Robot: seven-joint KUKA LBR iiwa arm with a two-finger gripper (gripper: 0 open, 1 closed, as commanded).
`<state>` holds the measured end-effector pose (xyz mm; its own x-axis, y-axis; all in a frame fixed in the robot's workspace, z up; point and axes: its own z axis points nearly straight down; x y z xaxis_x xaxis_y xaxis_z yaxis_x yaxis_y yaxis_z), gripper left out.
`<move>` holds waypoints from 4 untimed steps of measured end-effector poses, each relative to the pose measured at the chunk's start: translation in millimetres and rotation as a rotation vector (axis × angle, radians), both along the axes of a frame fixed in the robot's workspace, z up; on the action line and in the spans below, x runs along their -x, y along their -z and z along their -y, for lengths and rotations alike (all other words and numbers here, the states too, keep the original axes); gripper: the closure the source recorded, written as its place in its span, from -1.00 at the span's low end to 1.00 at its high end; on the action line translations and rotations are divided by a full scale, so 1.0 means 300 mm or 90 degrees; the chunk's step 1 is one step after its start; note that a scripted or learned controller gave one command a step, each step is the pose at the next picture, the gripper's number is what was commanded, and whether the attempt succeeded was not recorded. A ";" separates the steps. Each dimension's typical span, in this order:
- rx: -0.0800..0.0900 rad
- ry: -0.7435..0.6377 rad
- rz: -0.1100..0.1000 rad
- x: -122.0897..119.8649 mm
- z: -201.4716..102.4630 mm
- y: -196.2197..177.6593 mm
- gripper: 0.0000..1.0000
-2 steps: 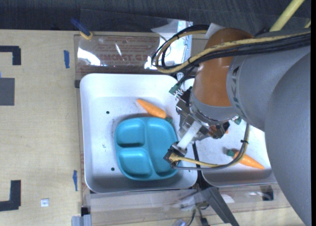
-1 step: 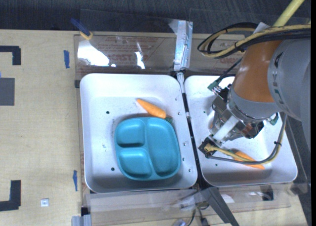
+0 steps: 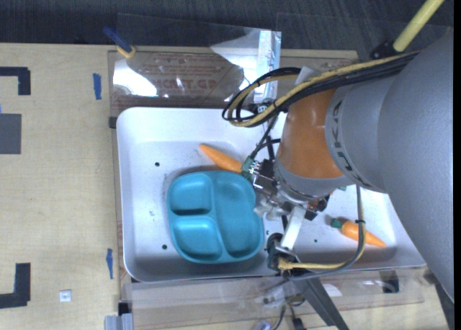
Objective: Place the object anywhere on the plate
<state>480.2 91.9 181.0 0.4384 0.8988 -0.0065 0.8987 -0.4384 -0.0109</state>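
A blue divided plate lies in the left half of the white bin. One orange carrot rests on the bin floor just beyond the plate's far right corner. A second carrot with a green stub lies on the bin floor to the right, partly under the arm. My gripper hangs low at the plate's right edge, between the two carrots, mostly covered by the orange-banded wrist. I see nothing held in it.
Black and yellow cables loop out from the wrist over the bin's back edge. A clear plastic panel stands behind the bin. The wooden bench top stretches to the left. The bin's front rim is close to the plate.
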 end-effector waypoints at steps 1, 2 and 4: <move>-0.001 -0.207 0.006 0.003 0.025 -0.225 1.00; 0.000 -0.132 0.004 0.006 0.421 -0.230 1.00; -0.009 -0.718 0.003 0.006 0.577 -0.006 1.00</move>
<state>478.3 -81.1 182.8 -0.6245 0.7810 0.0061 0.7810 0.6245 -0.0044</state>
